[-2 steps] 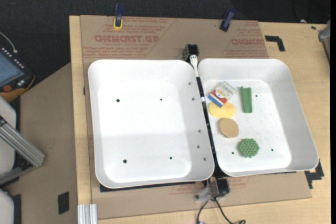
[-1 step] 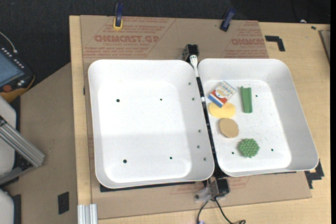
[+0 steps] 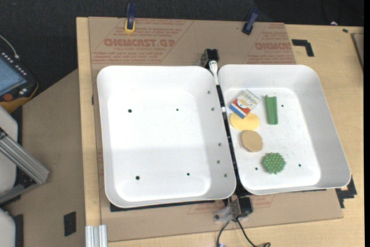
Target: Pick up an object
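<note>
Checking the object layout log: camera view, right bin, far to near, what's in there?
Small printed packet and green bar sit about level at the far end, then yellow piece, tan disc, green bumpy ball nearest. All in the right bin.

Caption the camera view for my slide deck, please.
Five small objects, including a green block and a green ball, clustered in the right bin.

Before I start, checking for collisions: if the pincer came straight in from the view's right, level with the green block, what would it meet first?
Travelling low, the right bin's rim; clearing that, the green block comes first. Height cannot be judged here.
</note>
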Controlling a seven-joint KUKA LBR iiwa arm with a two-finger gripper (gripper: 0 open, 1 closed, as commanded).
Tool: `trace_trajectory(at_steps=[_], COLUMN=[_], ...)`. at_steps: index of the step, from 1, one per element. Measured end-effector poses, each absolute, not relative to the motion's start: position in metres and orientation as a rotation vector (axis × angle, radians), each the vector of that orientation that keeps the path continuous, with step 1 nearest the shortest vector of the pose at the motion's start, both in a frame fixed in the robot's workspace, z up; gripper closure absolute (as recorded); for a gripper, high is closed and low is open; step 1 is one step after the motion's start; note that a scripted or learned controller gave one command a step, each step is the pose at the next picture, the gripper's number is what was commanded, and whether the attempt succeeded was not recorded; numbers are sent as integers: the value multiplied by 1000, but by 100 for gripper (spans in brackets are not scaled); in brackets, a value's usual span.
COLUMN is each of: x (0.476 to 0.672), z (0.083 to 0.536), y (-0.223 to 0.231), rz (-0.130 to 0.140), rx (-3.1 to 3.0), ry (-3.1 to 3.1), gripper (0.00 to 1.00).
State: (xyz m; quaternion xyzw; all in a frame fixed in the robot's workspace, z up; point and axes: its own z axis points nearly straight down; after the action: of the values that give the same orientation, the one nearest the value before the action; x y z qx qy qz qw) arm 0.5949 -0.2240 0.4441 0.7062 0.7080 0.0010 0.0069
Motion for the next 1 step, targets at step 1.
trace_trajectory(at_steps=[1], x=[596], z=[455], y=[-224], rz=[4], rx=[2203], ry=[2212], gripper=[100])
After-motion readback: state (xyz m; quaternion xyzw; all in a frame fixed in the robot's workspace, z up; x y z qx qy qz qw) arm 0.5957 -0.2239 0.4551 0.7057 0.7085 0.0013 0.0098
